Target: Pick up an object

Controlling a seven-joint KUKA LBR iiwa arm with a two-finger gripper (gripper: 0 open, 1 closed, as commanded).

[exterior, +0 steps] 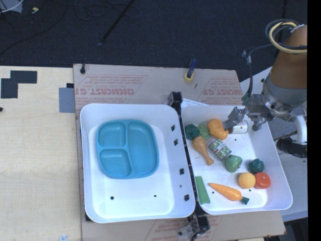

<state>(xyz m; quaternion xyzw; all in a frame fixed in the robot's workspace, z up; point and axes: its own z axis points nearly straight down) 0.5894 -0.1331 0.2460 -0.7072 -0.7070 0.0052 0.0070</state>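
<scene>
Two white bins on cardboard

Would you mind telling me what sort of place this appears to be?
Probably a robotics lab bench: two white bins on cardboard, toy food such as a carrot, a blue divided plate, and loose cables on the dark floor.

A single fixed camera looks down on the bench from above at a slant, far enough back to take in both white bins: the left bin and the right bin, with the arm entering at the right edge and dark floor beyond the bench's far edge
</scene>
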